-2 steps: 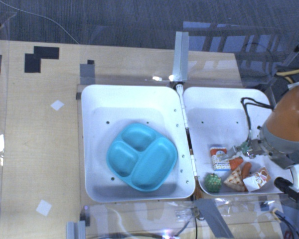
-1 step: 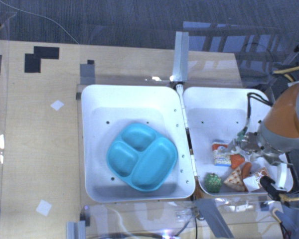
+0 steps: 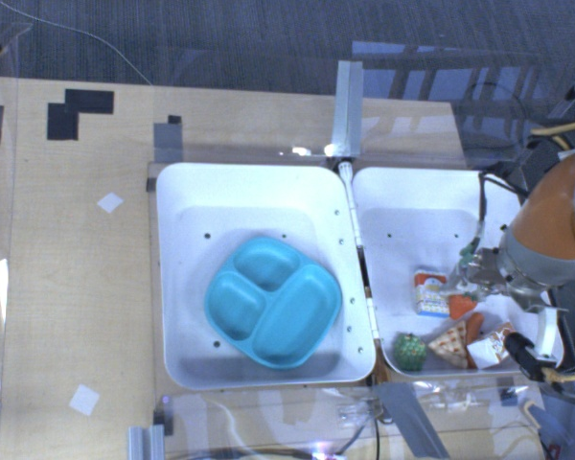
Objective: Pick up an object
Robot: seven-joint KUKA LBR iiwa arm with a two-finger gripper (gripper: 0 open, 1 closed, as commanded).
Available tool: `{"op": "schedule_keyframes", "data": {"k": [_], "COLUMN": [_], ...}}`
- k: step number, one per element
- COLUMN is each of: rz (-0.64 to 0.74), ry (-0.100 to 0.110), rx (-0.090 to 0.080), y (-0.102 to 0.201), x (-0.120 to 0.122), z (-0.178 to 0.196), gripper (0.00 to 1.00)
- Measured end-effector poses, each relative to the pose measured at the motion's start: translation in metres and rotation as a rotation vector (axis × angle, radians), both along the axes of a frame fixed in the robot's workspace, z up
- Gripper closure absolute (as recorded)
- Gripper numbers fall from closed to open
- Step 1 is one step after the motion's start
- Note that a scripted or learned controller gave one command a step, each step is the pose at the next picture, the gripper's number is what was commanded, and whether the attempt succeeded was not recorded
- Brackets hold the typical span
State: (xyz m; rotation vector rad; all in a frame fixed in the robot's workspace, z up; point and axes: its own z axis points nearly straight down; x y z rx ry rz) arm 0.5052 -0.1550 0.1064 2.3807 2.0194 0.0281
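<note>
Small objects cluster low in right bin (image 3: 402, 199): box (image 3: 428, 293), orange piece (image 3: 462, 307), green ball (image 3: 410, 352), wedge (image 3: 450, 341). Tool (image 3: 479, 274) sits over box and orange piece; opening and any hold cannot be told. Risk, judged: tight packing, so closure may catch two items or slip off. Blue plate (image 3: 273, 301) lies in left bin (image 3: 182, 257)

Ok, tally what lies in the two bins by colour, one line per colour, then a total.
Blue: 1, the divided plate in the left bin
Green: 1, the small ball in the right bin
Orange or red, partly white: about 4 small toys, clustered and partly under the arm, so uncertain
Total: about 6
</note>
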Motion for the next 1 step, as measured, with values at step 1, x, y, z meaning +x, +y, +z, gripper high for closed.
{"op": "schedule_keyframes", "data": {"k": [1], "rz": [0.008], "ry": [0.023], "rx": [0.002], "y": [0.0364], "x": [0.0338], "z": [0.0935], "gripper": [1.0]}}
